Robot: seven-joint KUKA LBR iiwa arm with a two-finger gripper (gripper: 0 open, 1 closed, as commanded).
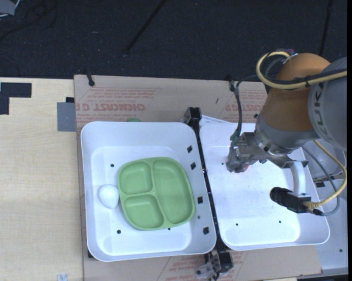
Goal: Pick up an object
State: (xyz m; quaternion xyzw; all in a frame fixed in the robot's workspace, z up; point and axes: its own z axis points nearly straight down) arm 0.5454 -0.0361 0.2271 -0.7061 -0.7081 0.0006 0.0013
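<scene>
Bench surface: brown cardboard sheet under two white bins. Left bin point(94, 139): green three-compartment plate point(156, 192) at centre, with a small white ball point(109, 195) touching its left edge, near the bin's left wall. Right bin point(316, 230): gripper point(239, 161) sits low over the upper-left part; jaw state cannot be told. Plate and ball lie well apart from the jaws, across the divider.
</scene>
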